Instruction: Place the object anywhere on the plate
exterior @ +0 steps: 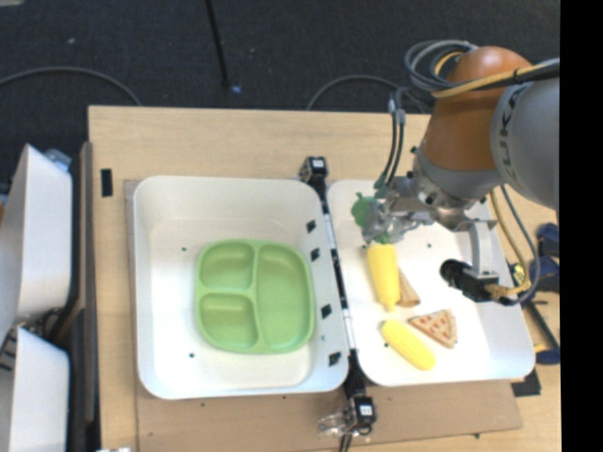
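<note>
While the arm [471,130] reaches in from the R side, its tool [382,222] hangs R of the green plate [254,297], just past the shared edge of the two bins and a bit beyond the plate's far rim. Can't tell whether the tool is open or closed, since the wrist covers it from this angle.

The plate has 3 compartments and lies flat, approx. centred in the L bin [165,252].

All other objs. sit R of the plate, in the R bin [490,347]:
- Upper yellow piece [383,276]: closest obj. to the plate, level w/ its far half. It lies lengthwise, w/ its far end right under the tool. Contact can't be judged.
- Tan piece [408,293]: touches that yellow piece on the side away from the plate, partly tucked under it.
- Lower yellow piece [409,344]: level w/ the plate's near rim, lying at a slant.
- Pizza slice [436,327]: just beside the lower yellow piece, farther from the plate.
- Small green obj. [363,208]: by the tool, beyond the plate's far rim, partly hidden.

Both bins rest on the wooden table [207,139].
</note>
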`<state>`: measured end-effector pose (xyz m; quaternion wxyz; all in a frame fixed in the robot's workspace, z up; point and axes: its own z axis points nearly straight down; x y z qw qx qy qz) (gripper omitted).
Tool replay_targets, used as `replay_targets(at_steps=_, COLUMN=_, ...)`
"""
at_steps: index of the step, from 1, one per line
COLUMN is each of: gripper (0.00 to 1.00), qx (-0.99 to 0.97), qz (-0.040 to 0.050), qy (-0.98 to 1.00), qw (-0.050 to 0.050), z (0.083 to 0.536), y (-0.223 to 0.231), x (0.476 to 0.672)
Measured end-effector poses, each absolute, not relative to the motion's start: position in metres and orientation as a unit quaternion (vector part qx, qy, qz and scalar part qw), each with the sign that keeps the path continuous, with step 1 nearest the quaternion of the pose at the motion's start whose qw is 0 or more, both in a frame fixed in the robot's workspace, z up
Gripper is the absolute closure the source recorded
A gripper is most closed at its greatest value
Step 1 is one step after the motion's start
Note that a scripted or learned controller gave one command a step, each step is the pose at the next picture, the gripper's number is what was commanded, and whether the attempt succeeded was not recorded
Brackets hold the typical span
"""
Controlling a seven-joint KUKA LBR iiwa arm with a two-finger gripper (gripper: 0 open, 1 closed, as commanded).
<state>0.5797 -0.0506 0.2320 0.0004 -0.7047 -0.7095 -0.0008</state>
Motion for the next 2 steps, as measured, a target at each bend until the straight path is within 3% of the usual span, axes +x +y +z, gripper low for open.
replay_targets(at_steps=2, gripper=1.0, qx=-0.705, qz=0.0002, qy=-0.709, qw=0.001, z=0.24, y=0.047, x=0.54)
